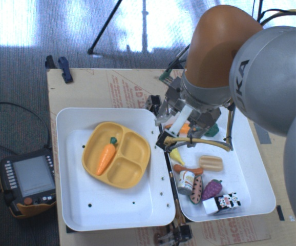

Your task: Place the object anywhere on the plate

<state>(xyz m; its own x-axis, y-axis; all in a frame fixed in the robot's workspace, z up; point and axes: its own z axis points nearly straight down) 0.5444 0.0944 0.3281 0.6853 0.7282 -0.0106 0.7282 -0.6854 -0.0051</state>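
A yellow divided plate [130,160] lies in the left white bin [76,209]. An orange toy carrot [106,157] with a green top rests in the plate's left compartment. My gripper [180,132] hangs over the upper left corner of the right bin [255,188], close to the wall between the two bins. A small orange thing [185,129] shows right at the gripper; I cannot tell whether it is held. The arm's wrist hides the bin floor beneath it.
The right bin holds several toy foods: a yellow piece [176,156], a tan bun [211,163], a small can [186,181], a purple eggplant [211,189], a cow-patterned carton [223,203] and a green piece [212,130]. A teach pendant [29,182] lies left of the bench.
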